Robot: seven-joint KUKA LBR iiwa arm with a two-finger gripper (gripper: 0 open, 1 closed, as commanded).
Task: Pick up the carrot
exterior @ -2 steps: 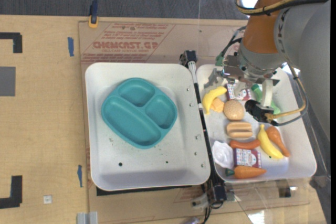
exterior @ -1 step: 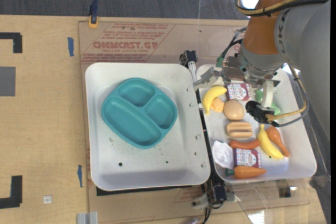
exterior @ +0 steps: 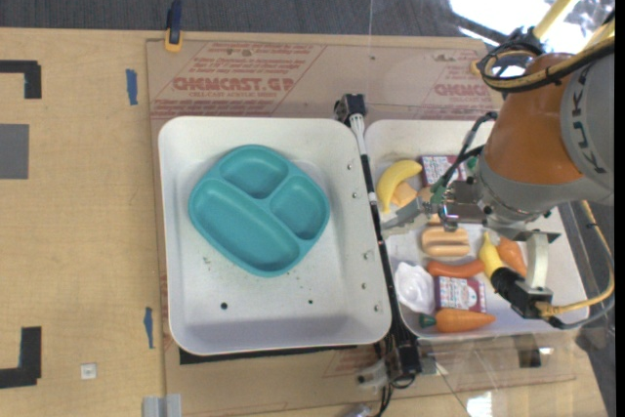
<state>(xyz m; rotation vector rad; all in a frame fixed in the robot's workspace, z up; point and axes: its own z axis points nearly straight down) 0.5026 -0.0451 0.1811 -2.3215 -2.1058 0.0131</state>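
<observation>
The carrot [exterior: 465,318], orange with a green tip at its left end, lies along the near edge of the right bin [exterior: 562,228]. My gripper [exterior: 444,210] hangs over the middle of that bin, just above a hot dog [exterior: 444,242] and beside a banana [exterior: 397,183]. It is well behind the carrot, and the carrot is not in its grasp. The grey and orange wrist [exterior: 527,156] covers the bin's right part.
The right bin also holds a red sausage [exterior: 455,269], a red-and-white packet [exterior: 457,291], a white crumpled item [exterior: 411,286], another packet [exterior: 437,167] and an orange-and-yellow piece [exterior: 506,256]. A teal divided plate [exterior: 259,208] sits in the left bin [exterior: 186,288].
</observation>
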